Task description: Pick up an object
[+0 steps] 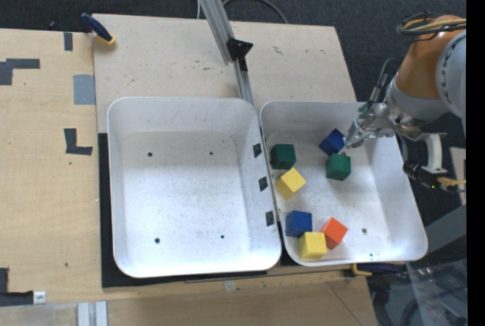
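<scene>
Dark carpet surrounds a plywood table (pixel 189 59) on which two white bins are set side by side. The left bin (pixel 186 184) is seen toward the table's front edge; the right bin (pixel 394 226) sits at the front right corner and carries all the blocks.

The end effector (pixel 358 132) is seen low over the back of the right bin, just beside a blue block (pixel 332 141) and near a green block (pixel 338 167). Whether it is open, closed or gripping anything cannot be told at this size, and no block is seen between its tips.

Several failures can be judged likely. The two nearest blocks lie close together, so one could be nudged aside while the other is being approached, and a tilted block (the blue one looks turned on a corner) could slip out of a closing grasp. The bin's back wall is also near, and a descent could be fouled by it.

Seven blocks are counted: two blue, the second (pixel 298 222) toward the front; two green, the other (pixel 283 156) by the bin's left wall; two yellow (pixel 291 182) (pixel 312 244); and one orange (pixel 334 230). One arm (pixel 428 82) is seen reaching in.
</scene>
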`<state>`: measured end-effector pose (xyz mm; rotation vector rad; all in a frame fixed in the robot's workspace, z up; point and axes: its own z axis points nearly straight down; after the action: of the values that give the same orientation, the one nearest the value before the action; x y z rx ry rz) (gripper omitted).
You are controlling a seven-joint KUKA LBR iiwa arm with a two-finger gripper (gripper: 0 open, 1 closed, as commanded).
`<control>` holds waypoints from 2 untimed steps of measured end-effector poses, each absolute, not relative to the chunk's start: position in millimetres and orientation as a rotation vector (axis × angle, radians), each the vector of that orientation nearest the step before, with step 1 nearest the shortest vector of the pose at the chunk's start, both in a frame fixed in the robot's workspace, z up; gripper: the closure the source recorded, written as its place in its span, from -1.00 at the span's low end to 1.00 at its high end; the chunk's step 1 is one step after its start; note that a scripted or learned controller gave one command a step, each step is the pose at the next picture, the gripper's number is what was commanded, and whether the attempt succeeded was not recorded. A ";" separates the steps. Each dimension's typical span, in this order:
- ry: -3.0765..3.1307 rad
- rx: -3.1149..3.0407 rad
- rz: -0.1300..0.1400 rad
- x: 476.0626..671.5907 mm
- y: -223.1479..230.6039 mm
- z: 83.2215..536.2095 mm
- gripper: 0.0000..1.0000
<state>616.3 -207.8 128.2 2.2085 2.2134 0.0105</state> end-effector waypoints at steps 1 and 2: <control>2.220 2.216 0.003 618.8 -203.9 191.5 1.00; 2.220 2.217 0.003 617.9 -204.0 234.6 1.00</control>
<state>617.9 -204.0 234.6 2.2171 2.2200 0.0030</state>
